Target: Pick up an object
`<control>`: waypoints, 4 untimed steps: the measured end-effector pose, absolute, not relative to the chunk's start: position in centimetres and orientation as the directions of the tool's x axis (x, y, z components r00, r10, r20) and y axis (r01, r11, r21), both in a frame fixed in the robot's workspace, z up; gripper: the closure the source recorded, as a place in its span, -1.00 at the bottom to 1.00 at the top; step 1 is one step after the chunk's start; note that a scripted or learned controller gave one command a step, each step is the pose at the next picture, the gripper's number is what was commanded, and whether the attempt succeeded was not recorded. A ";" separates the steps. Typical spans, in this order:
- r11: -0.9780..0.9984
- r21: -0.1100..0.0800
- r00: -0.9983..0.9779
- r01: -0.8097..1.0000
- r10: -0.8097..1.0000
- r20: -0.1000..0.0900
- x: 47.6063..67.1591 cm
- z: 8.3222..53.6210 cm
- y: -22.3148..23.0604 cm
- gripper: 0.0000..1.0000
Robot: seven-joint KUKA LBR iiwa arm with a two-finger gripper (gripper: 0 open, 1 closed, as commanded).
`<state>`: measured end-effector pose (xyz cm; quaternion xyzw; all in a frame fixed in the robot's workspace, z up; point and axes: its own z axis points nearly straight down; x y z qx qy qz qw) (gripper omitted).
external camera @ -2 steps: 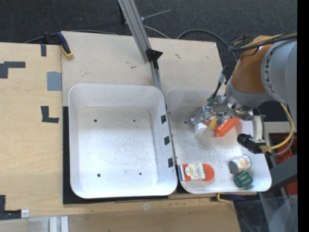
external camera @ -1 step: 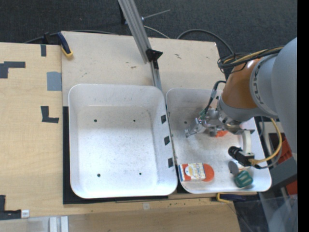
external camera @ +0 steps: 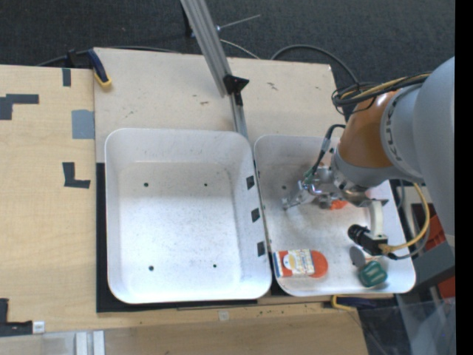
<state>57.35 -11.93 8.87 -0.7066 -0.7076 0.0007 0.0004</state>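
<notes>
the gripper [external camera: 295, 196] hangs low in the right bin [external camera: 284, 154]; i cannot tell how its jaws stand. the orange packet [external camera: 301, 263] lies toward the bin's near wall, so a close here likely catches nothing.

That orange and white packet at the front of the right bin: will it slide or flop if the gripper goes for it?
The orange and white packet lies flat, so it probably won't roll. It looks thin and soft, so it may sag when lifted. It sits close to the right bin's front wall, which could block one finger.
</notes>
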 end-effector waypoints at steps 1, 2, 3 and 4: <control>0.002 -0.006 -0.002 1.000 1.000 0.001 57.3 9.8 -11.9 1.00; 0.002 0.003 -0.002 1.000 1.000 -0.001 58.0 14.3 -11.6 1.00; 0.001 0.003 -0.001 1.000 1.000 -0.001 58.1 18.8 -12.3 1.00; 0.001 0.004 -0.001 1.000 1.000 -0.001 57.5 24.0 -12.4 1.00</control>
